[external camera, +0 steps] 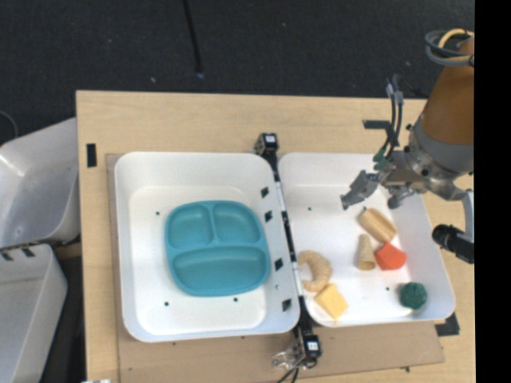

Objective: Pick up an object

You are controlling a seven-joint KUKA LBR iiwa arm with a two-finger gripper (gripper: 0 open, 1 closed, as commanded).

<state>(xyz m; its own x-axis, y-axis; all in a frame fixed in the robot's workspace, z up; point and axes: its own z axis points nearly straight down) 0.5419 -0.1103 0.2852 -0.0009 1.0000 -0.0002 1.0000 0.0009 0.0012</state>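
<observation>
The gripper (375, 188), jaws spread and holding nothing, hovers at eleven o'clock of the tan roll (377, 224) in the right bin (319, 170); it looks light, rigid, best pinched across its narrow sides

The bench (96, 118) looked like pale, matt wood or wood laminate, and both white bins (136, 182) had the smooth, faintly glossy look of moulded plastic. The teal divided plate (215, 246) appeared to be smooth plastic with a soft sheen, while the orange block (390, 257) and yellow block (331, 301) looked smooth and matt. The green ball (413, 294) seemed rough and fuzzy, and the end effector (382, 188) looked like dull grey metal.
</observation>
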